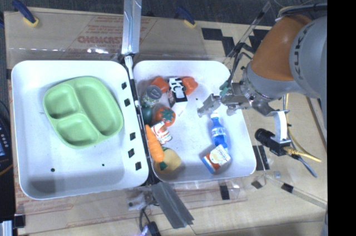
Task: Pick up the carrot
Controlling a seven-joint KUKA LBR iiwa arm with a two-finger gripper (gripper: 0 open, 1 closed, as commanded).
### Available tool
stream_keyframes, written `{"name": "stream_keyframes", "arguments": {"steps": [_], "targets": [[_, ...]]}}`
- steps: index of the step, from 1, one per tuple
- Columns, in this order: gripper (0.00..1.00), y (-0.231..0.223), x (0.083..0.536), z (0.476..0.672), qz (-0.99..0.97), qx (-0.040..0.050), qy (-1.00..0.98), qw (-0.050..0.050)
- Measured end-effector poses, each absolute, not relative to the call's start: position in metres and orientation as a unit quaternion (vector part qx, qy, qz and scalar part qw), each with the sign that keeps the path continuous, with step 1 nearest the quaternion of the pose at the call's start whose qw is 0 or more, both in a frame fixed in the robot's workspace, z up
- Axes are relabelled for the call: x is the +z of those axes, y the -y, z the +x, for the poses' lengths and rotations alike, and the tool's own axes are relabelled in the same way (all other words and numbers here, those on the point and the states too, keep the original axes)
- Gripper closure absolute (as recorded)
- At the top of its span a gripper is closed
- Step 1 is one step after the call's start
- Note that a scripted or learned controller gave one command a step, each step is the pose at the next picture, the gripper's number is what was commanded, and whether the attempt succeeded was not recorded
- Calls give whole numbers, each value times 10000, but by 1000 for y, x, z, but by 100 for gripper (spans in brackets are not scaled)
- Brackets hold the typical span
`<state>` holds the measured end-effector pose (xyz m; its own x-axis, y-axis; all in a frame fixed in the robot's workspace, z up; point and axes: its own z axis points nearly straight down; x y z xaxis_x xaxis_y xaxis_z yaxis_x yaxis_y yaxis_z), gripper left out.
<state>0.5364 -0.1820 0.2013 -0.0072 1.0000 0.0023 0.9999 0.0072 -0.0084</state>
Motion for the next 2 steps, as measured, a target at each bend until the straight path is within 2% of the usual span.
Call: {"name": "stream_keyframes", "arguments": {"steps": [1, 2], "targets": [[0, 104, 124, 512, -6913, 8, 7226, -17], [0, 55, 189, 477, -6692, 16, 7430, 24]]}}
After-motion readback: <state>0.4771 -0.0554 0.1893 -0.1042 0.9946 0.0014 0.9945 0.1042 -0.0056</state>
